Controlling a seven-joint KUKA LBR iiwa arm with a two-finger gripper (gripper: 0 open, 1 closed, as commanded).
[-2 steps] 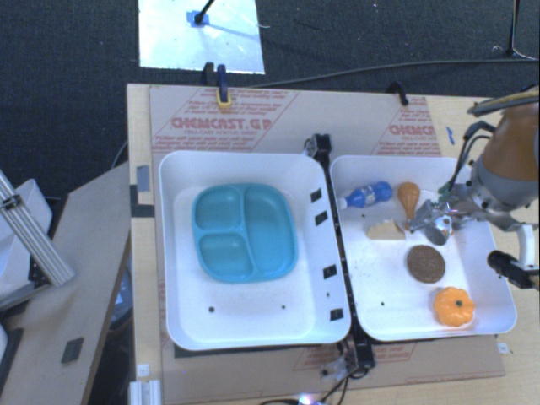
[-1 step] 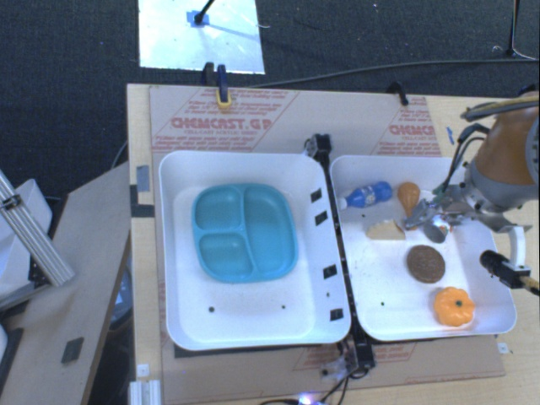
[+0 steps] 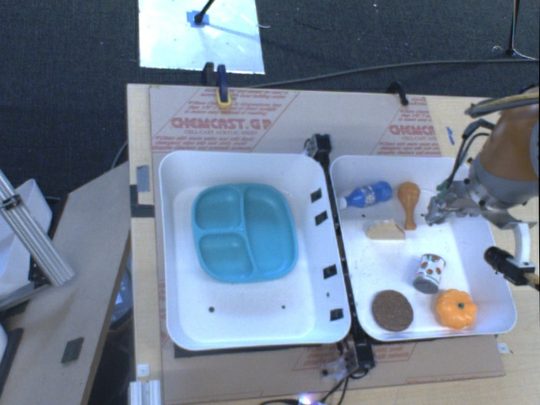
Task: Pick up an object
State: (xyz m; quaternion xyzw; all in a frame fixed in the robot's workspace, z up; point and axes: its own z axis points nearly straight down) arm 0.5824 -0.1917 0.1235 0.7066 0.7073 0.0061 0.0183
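We look down on a worktop (image 3: 253, 112) carrying two shallow white bins side by side. The left bin (image 3: 181, 310) holds a blue divided plate (image 3: 245, 232), which lies flat near the bin's middle with its three compartments facing up.

The right bin (image 3: 472, 260) holds the loose objects. Near its far left corner lies a blue bottle (image 3: 367, 195) on its side, and just beside it, to the right, a brown wooden spoon-like piece (image 3: 409, 201) with its rounded end pointing away from us. Just below these two lies a pale wedge of cheese or bread (image 3: 385, 230). Further toward us stands a small white cup with red spots (image 3: 429, 272), tilted a little. Near the front edge we see a round brown disc (image 3: 392, 310) lying flat, and beside it on the right an orange pumpkin (image 3: 456, 307).

The arm comes in from the right, its orange band above the wrist over the bin's far right side. The gripper (image 3: 439, 208) hangs low over the right bin, just to the right of the wooden piece and above the cup. We cannot tell how its tips are set. Nothing appears lifted; every object rests on the bin floor.
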